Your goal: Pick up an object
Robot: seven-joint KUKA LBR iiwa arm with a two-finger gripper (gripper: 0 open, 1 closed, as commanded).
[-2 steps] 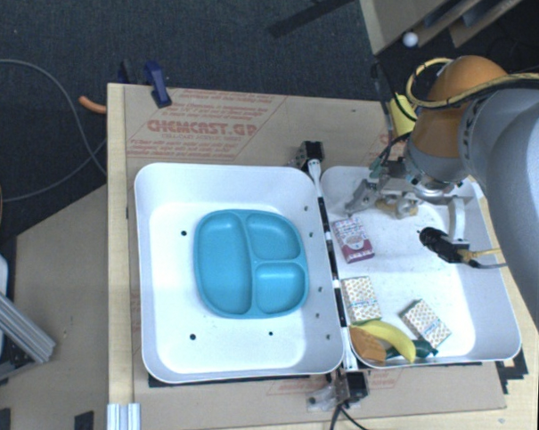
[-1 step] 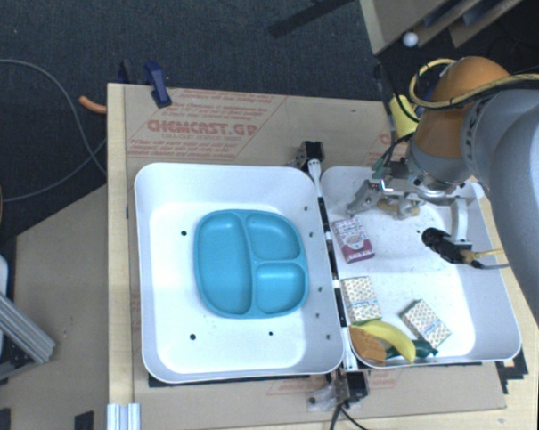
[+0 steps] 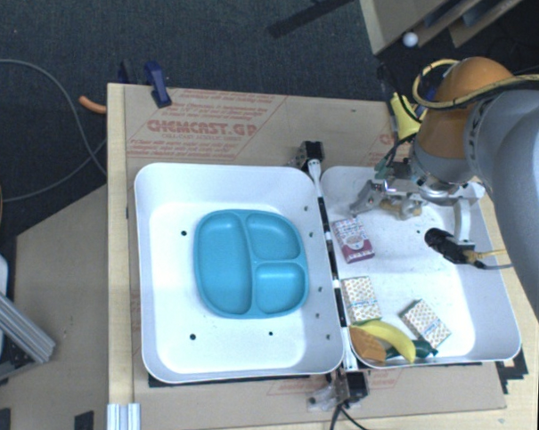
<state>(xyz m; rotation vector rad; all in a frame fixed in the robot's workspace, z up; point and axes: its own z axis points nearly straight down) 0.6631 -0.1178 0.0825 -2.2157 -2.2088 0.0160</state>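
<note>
On cardboard-topped bench (image 3: 211, 118), two white bins (image 3: 162, 214)

floor (image 3: 72, 32): dark carpet lay around the bench on the far and left sides | worktop (image 3: 247, 120): pale wood board with red printed lettering at its far edge | cable (image 3: 61, 94): thin, looped over the floor at far left | metal rail (image 3: 15, 328): lay aslant at near left | light: even, soft shadows

The grey arm (image 3: 509, 131) reaches in from the right, pincer (image 3: 391, 195) pointing down.
</note>
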